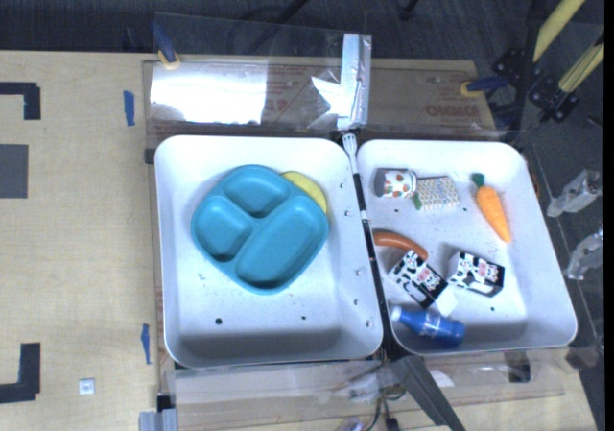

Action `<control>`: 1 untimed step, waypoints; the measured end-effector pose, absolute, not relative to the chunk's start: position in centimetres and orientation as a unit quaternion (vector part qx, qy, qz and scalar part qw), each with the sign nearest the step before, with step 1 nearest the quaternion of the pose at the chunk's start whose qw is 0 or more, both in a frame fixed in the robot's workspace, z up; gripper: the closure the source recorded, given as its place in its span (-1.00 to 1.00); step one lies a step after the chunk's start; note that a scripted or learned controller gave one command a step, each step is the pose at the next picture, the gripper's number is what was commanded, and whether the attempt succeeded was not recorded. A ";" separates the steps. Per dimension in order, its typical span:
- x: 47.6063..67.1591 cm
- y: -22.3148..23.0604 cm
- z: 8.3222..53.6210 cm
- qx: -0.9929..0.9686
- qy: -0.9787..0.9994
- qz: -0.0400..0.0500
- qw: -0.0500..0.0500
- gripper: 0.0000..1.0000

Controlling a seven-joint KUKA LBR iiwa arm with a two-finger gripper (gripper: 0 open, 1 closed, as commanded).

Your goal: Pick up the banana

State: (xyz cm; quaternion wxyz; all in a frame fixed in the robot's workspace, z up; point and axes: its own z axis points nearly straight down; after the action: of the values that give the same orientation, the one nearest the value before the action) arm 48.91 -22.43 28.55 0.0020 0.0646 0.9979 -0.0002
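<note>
In the left bin point(192, 323), a yellow banana point(310, 190) lies toward the back right. Just a curved yellow strip of it shows. The rest is hidden beneath the rim of a blue three-compartment plate point(259, 227), which sits in the middle of that bin. The banana lies close to the divider between the two bins.
The right bin point(537, 319) holds an orange carrot point(493, 210), a small patterned can point(394, 183), a speckled box point(436, 193), an orange-brown sausage point(401, 241), two cow-print cartons point(415, 275) point(476, 274) and a blue bottle point(431, 324). A clear plastic sheet point(259, 83) stands behind the bins.
</note>
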 end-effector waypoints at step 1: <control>48.1 -22.2 11.2 0.010 1.000 0.000 0.002 -1.00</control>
State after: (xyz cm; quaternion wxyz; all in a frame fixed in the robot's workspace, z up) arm 48.08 -22.19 11.17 0.0015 0.0096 1.0000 0.0000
